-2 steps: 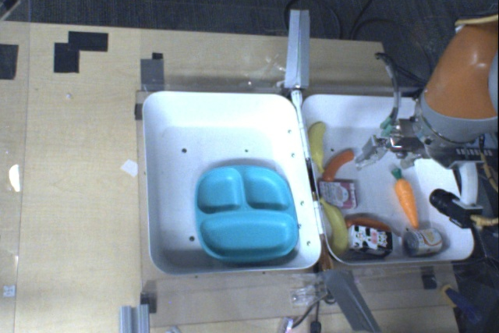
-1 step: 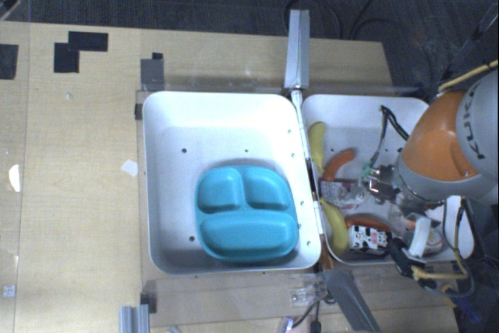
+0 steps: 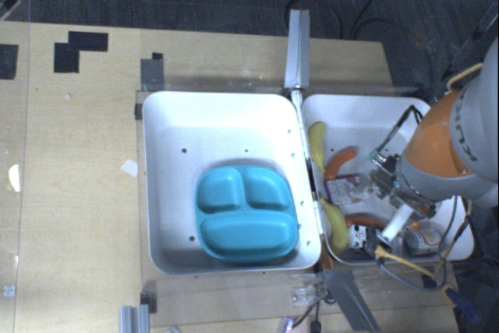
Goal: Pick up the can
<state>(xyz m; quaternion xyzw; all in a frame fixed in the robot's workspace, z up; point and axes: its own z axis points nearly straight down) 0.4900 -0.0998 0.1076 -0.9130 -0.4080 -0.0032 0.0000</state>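
From the overhead camera, the arm (image 3: 448, 144) is seen reaching low into the right bin (image 3: 366, 109) from the right; the gripper (image 3: 373, 182) is set among clutter, apparently to reach the can (image 3: 344, 188), judged to be the dark item lying near the bin's middle; the grip state cannot be told; two bananas (image 3: 316, 140) are lodged along the dividing wall; a blue tray (image 3: 246, 213) is seated flat in the left bin (image 3: 168, 168).

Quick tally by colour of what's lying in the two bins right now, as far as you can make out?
Blue: 1, the divided plate in the left bin.
Yellow: 2, bananas along the right bin's left wall.
Orange-red: 1, a curved piece.
Total: 4 clear. Clutter under the gripper is too jumbled to count.
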